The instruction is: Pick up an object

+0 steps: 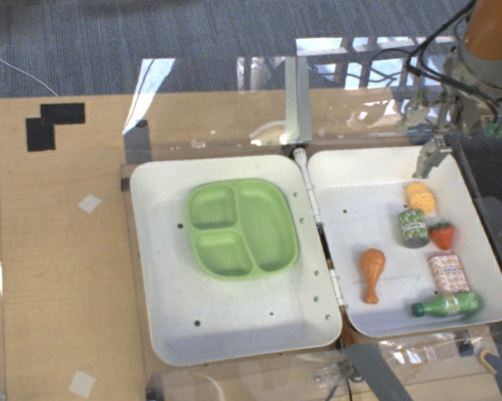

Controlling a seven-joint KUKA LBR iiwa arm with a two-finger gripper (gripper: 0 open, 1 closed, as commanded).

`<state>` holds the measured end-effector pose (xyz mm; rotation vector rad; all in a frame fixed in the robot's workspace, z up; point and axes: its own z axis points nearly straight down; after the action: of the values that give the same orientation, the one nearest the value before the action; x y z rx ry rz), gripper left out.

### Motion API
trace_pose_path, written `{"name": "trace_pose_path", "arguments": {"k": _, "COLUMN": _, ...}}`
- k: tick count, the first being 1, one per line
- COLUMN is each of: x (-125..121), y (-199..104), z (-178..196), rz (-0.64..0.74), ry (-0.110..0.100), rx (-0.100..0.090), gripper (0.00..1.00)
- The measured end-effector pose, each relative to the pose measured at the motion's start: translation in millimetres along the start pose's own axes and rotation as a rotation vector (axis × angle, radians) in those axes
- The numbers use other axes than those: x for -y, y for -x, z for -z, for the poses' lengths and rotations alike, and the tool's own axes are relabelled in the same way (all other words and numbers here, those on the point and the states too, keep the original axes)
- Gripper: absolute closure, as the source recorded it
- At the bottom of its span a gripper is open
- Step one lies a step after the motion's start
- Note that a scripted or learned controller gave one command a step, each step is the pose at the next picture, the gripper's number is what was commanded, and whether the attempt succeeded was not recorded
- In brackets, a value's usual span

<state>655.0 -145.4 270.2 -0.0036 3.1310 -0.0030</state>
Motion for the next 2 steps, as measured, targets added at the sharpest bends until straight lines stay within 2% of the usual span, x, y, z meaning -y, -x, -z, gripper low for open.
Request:
{"name": "trace_pose_path", "arguments": {"k": 1, "x": 30, "y": 14, "z": -77, "rz": -0.073, "ry": 0.002, "rx": -0.006, "gripper": 0.0}}
{"name": "trace_pose_path", "arguments": {"k": 2, "x": 10, "y": 7, "z": -181, "rz": -0.105, "ry": 0.001, "rx": -0.007, "gripper": 0.0}}
